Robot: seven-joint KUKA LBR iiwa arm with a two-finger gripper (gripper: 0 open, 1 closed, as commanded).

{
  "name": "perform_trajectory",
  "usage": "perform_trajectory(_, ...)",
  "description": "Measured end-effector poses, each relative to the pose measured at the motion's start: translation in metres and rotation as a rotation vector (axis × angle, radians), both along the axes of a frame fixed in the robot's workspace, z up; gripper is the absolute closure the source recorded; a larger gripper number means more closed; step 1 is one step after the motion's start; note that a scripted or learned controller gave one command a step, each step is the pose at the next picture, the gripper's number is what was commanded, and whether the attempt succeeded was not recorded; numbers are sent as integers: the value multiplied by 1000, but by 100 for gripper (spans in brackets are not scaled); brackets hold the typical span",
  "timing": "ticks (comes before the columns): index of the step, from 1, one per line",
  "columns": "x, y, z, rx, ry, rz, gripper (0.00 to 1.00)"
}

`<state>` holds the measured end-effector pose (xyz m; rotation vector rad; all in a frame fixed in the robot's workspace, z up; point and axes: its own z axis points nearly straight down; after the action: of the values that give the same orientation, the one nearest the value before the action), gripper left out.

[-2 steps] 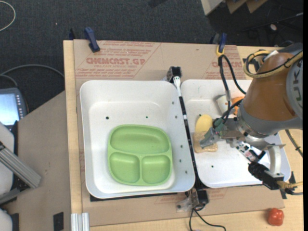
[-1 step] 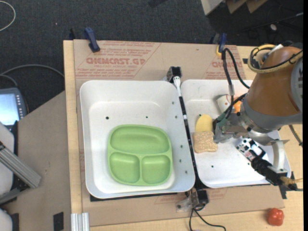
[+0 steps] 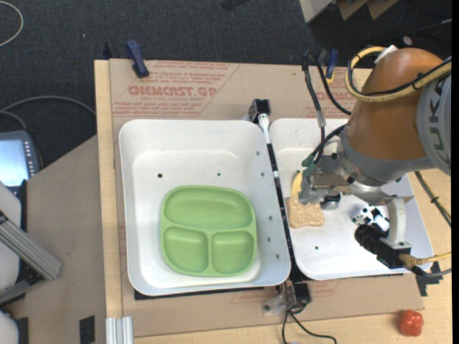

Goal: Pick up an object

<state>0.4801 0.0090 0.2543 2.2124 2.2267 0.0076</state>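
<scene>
- Tan, crumbly-looking slab (image 3: 306, 214) lies flat in the right bin (image 3: 337, 264), hard by that bin's left wall and about midway along it. It looks like the likeliest thing to pick.
- Just above it, the tool (image 3: 316, 194) hangs low over the bin floor, at the slab's far edge, with the grey-and-orange arm (image 3: 391, 113) bulking over it from the right.
- Open or closed? I cannot tell, because the wrist hides the business end, and nothing can be seen gripped.
- A yellow piece (image 3: 295, 183) peeks out at the tool's left, close to the same wall, and it is mostly covered.
- My read is that this is the approach-and-descend step, with no lift yet.
- The next move calls for centring over the slab, which sits slightly nearer the bin's front edge than the tool does, then a straight drop. The slab is thin and flat, so the grip has to catch its edges.
- Over in the left bin (image 3: 143, 163), a green divided plate (image 3: 209, 230) sits towards the front edge, well apart from the action.
- Both bins rest on a cardboard-covered surface (image 3: 179, 92), with a blue clamp (image 3: 136, 58) at its far left corner and a small red thing (image 3: 410, 322) near its front right corner.
- Dark carpet (image 3: 143, 13) lies beyond.
</scene>
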Motion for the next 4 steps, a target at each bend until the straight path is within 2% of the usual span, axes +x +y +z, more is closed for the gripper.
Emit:
perform_trajectory(1, 0, 42, 43, 0, 0, -1, 100)
perform_trajectory(2, 75, 63, -2, -2, 4, -3, 100)
perform_trajectory(3, -4, 101, 17, 1, 11, 0, 100)
perform_trajectory(4, 22, 56, 281, 1, -17, -7, 100)
